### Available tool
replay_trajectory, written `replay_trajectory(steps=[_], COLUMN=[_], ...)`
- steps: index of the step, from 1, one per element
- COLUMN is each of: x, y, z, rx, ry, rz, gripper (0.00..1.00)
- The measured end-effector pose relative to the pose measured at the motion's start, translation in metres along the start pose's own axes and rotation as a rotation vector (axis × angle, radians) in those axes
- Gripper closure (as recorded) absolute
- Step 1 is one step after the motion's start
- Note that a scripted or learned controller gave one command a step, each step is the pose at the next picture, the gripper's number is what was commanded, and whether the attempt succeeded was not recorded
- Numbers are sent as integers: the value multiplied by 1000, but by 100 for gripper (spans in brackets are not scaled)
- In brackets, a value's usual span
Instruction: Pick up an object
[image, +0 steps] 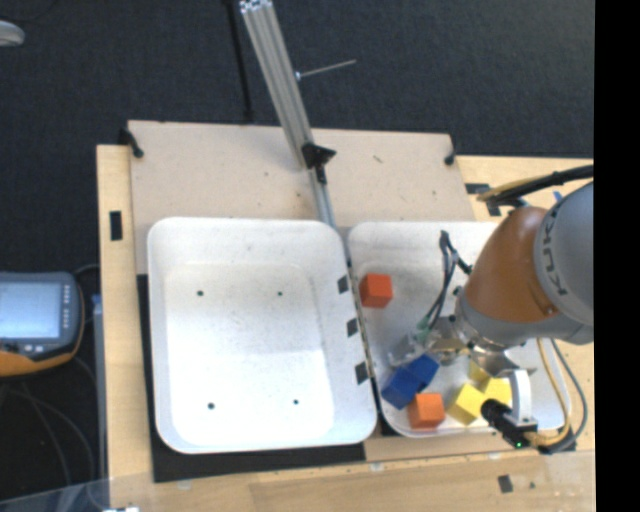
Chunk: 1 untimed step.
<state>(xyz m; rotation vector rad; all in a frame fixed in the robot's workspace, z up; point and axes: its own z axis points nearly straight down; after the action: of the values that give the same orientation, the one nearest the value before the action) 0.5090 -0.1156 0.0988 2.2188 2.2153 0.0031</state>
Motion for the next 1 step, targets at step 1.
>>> replay_trajectory(steps=[1], x=[-65], y=[-24], z=[0], rx=[-1], ry=[-2], rz=[3], gripper=[0])
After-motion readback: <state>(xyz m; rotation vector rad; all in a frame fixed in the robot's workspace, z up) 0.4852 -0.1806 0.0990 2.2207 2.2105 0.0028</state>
